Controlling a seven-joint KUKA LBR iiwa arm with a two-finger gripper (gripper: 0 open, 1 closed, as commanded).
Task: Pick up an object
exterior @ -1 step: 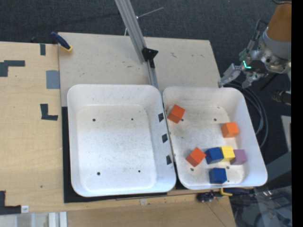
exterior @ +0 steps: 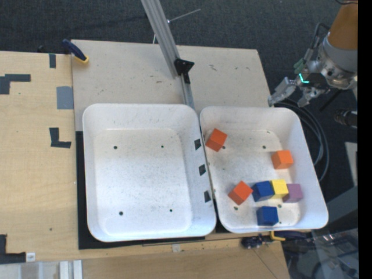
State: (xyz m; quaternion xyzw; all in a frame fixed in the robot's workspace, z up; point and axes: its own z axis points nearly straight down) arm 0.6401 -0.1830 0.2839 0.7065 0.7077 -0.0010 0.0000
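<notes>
The task leaves the choice of object free, and all the candidates lie in the right bin (exterior: 302,133). An orange block (exterior: 216,139) sits alone near the bin's upper left, well apart from everything else. A second orange block (exterior: 282,158) rests by the right wall. Lower down, an orange block (exterior: 240,192), a blue block (exterior: 263,190), a yellow block (exterior: 280,187) and a purple block (exterior: 293,192) crowd together, with another blue block (exterior: 267,215) just below them.

The gripper (exterior: 293,90) hangs outside the bin, past its upper right corner, holding nothing; its jaws seem to be spread, though at this size and angle that cannot be told for sure. The left bin (exterior: 93,121) plays no part.

The lone orange block looks the best pick: free space on every side lets the jaws straddle it without nudging neighbours. A good attempt would centre above it, align with two flat faces, and descend straight. The clustered blocks risk a jaw landing on a neighbour, and the block by the wall leaves little room.
</notes>
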